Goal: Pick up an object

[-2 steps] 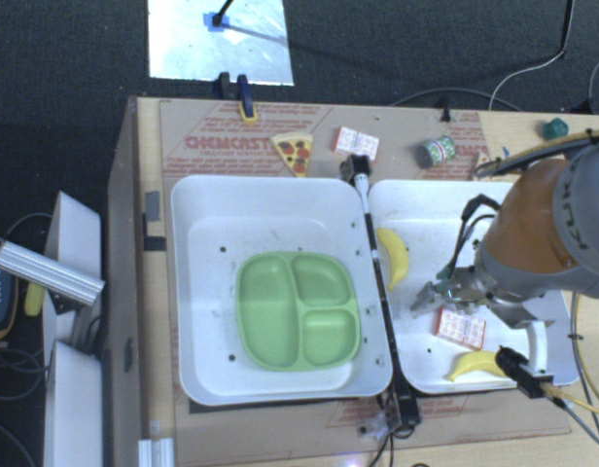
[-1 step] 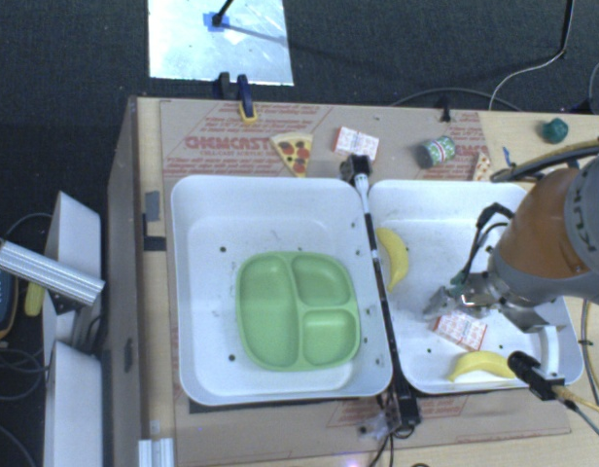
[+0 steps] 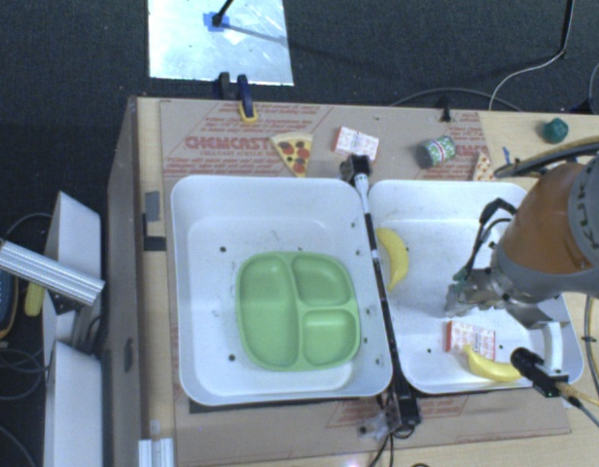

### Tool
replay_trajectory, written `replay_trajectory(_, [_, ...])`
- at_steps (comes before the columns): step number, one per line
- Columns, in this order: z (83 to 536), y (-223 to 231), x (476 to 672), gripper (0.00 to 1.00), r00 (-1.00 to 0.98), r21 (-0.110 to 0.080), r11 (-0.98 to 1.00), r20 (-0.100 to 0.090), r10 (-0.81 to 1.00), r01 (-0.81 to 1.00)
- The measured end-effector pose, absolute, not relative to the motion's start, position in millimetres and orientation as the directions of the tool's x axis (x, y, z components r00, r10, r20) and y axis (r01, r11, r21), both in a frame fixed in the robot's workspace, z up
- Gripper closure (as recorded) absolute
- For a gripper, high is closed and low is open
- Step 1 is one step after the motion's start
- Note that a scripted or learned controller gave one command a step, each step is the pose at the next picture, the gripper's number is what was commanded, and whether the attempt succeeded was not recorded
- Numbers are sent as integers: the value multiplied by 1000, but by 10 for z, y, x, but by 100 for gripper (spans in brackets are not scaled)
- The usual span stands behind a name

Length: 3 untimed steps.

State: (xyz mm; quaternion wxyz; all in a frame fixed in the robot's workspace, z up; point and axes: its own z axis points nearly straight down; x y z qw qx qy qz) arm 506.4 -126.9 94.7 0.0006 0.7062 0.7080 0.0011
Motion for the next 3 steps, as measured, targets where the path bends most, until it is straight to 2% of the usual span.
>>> replay_trajectory(1, [946, -1269, 5063, 0, -3, 2, 3, 1, 1000, 1000])
replay_trajectory(2, [1985, -2073, 5780, 0, -3, 5, 3, -3, 1000, 1000])
replay_trajectory(3, [1288, -1588, 6177, 0, -5, 1, 5, 1, 1000, 1000])
